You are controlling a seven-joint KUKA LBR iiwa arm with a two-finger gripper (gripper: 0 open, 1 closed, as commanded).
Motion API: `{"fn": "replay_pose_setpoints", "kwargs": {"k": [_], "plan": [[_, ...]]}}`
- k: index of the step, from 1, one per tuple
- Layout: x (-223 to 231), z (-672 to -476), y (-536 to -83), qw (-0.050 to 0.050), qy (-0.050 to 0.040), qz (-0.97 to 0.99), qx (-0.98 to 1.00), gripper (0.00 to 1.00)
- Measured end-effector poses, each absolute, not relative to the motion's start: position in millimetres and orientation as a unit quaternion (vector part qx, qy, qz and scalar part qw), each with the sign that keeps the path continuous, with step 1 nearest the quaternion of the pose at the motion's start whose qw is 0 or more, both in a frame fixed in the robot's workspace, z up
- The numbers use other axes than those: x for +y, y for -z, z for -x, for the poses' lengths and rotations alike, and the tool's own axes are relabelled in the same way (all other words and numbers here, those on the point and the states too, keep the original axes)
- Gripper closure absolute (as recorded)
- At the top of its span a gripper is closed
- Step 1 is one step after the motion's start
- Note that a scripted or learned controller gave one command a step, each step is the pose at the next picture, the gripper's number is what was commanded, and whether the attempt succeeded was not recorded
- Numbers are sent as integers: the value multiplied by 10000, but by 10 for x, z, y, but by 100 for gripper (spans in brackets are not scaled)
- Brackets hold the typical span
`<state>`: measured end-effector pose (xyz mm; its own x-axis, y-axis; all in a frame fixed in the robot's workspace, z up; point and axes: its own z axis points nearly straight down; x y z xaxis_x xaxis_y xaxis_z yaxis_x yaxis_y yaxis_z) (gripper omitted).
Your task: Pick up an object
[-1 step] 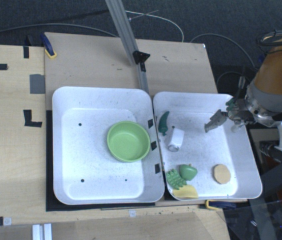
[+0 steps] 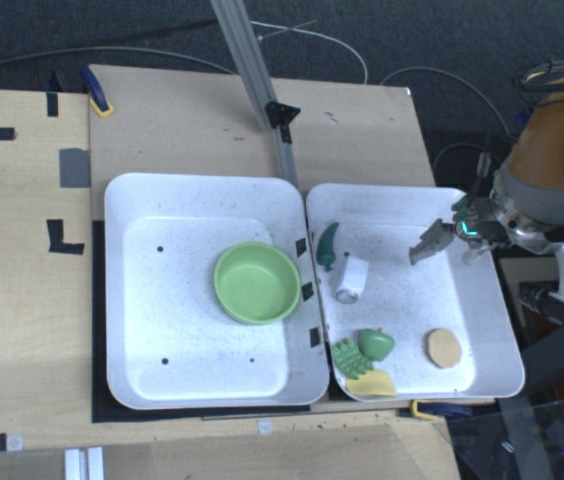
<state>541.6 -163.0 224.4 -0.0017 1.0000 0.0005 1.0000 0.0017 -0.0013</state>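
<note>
In the right bin (image 2: 482, 298), the white cylinder (image 2: 350, 278) lies near-upright in view; fingers' (image 2: 428, 249) state unclear.

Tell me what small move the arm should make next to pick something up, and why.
Probably shift the gripper toward the near side of the right bin and lower it over the tan round piece. The gripper sits high near the bin's far right with nothing between its fingers, and that piece lies alone, apart from the green items.
</note>
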Motion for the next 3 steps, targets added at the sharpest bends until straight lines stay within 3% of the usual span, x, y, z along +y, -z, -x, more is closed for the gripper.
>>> {"fn": "replay_pose_setpoints", "kwargs": {"k": [2, 3], "plan": [[-1540, -5343, -1164, 39, -27, 7067, -7075, 0], [-1537, -5342, -879, -2, -10, 7066, -7076, 0]]}}
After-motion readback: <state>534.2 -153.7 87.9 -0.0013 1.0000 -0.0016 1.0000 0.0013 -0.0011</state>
